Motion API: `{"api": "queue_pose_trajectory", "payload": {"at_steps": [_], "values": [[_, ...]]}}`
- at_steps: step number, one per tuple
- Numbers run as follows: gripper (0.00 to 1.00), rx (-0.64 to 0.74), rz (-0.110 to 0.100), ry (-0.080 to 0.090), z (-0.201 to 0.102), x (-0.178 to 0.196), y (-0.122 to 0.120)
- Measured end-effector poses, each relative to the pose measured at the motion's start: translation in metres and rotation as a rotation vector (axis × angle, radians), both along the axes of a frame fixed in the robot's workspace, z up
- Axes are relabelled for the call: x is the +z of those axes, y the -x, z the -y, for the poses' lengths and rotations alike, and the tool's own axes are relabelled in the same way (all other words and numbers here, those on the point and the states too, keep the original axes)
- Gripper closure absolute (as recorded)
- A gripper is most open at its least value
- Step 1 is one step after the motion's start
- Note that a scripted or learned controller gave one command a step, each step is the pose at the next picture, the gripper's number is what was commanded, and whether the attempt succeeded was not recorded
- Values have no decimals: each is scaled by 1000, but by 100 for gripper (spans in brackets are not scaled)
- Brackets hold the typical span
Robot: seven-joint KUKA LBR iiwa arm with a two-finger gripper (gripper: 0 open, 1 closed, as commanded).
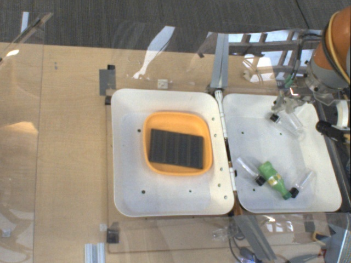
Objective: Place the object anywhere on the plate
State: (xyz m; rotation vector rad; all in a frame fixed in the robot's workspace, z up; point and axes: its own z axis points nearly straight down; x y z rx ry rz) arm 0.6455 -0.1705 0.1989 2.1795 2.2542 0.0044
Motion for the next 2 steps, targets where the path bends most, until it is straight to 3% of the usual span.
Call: {"api": "queue_pose_trajectory", "payload": {"at_steps": [1,2], "values": [[100,46,2,-1,3,-103,60],[100,344,28,14,-33,-103,148]]}}
